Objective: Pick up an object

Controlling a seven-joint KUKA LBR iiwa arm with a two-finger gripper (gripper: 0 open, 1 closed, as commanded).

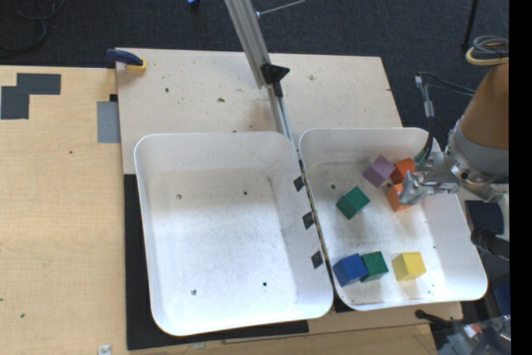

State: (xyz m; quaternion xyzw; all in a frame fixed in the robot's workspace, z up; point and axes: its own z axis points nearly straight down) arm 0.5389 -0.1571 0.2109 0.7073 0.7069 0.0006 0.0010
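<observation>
Nearest the camera, along the front of the right bin (465, 283), 3 blocks were seen in a loose row: a blue block (350, 268) touching a dark green block (375, 263), and a yellow block (408, 265) just beside them, apart. Farther back, a green block (353, 202) lay alone near the middle of that bin. Behind it, toward the right wall, a purple block (379, 171) was seen touching an orange block (402, 170), with a second orange piece (396, 198) just in front.

The gripper (410, 189) was placed low over this back cluster, reaching in from the right, its metal fingers lying against the orange pieces. Whether the fingers were spread or closed could not be told, and no block could be confirmed between them.

The relation judged to matter most was this: the orange pieces lay directly at the gripper, slightly to its left in the view, while the purple block was set just beyond them. The green block lay farther left, well apart from the cluster. The 3 front blocks were well apart from the gripper, toward the camera. The left bin (166, 179) was seen beside the right one.
</observation>
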